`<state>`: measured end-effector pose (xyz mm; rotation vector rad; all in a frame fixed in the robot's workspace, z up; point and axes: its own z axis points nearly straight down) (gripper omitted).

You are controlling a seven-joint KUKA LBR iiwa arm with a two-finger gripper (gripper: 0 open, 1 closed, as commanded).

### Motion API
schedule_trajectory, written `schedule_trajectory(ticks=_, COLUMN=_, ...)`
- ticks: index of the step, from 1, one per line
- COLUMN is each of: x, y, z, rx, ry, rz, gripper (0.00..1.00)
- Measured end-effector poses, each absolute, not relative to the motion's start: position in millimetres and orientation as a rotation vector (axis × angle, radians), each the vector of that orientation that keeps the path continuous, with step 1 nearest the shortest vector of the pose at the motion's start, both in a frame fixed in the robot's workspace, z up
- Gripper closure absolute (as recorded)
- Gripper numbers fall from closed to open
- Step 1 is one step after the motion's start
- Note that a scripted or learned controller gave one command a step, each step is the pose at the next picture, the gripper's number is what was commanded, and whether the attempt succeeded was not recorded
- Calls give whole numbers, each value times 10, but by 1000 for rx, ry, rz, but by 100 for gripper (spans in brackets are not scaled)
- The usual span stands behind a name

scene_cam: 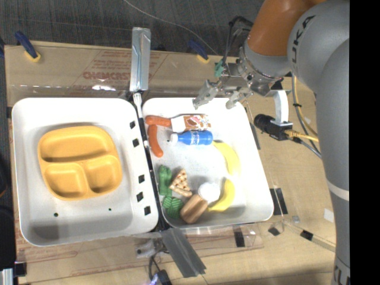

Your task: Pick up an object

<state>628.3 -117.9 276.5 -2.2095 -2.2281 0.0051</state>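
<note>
My gripper [215, 103] hangs above the far edge of the right bin [256, 177], its two fingers spread open with nothing between them. Just below it in the bin lie a red-and-white packet [195, 122], a blue bottle [193, 138] on its side and an orange sausage [153, 133] bent along the left wall. Further forward are a yellow banana [229, 157], a second banana [223, 197], a white ball [208, 191], a pizza slice [180, 183], green leafy pieces [164, 176] and a brown bread roll [193, 208].
The left bin [35, 230] holds a yellow divided tray [80, 159]. A metal bar [140, 58] stands at the back between the bins. The grey arm [320, 52] fills the right side above the bench.
</note>
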Motion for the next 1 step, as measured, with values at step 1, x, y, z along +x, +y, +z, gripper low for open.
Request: schedule_trajectory(ticks=1, x=5816, y=-1043, z=1457, rx=-2044, ry=-2371, rz=12, gripper=0)
